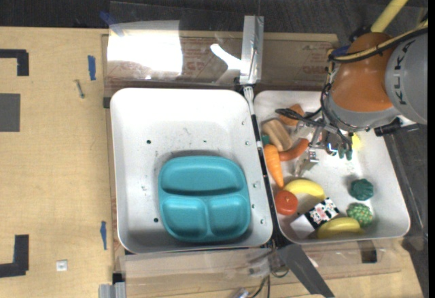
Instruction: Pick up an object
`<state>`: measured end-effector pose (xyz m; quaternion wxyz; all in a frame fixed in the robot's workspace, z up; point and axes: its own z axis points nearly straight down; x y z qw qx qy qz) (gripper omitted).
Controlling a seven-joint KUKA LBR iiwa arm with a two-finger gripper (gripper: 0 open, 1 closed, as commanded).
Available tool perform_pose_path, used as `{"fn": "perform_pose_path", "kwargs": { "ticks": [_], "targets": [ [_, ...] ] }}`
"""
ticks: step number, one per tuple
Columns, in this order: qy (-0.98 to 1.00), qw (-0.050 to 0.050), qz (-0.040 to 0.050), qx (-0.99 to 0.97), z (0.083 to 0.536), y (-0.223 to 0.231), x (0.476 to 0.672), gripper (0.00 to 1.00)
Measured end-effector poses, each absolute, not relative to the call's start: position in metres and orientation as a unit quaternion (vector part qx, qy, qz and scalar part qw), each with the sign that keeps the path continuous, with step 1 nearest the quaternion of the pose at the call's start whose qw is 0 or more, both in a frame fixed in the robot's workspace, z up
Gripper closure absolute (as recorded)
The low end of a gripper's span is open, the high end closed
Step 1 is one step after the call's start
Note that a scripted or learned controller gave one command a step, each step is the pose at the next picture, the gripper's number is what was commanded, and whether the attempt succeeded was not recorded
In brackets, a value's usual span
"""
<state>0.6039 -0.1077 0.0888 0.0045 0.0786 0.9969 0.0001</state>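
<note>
- Toy food fills the right bin (397, 211): a yellow banana (338, 225) nearest, a tomato (286, 202), a carrot (273, 164) farther.
- The gripper (325, 141) hangs low beyond them; jaws blurred, so spread or pinching, I cannot tell.
- Probably the reaching step; next, settle on one piece.

The left white bin (129, 126) holds a teal divided tray (202, 198), lying toward its near edge. Behind both bins stands a clear plastic sheet (177, 52) — glare across it — against brown cardboard (299, 58). The tan bench top (47, 154) carries black markings (15, 62) and bits of blue tape (92, 67).
</note>
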Motion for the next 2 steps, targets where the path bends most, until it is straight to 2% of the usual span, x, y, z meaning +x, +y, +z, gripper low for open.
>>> {"fn": "perform_pose_path", "kwargs": {
  "ticks": [2],
  "targets": [
    [0.973, 0.006, 0.0009, 0.231, 0.089, -0.099, 0.568, 0.00]
  ]
}}
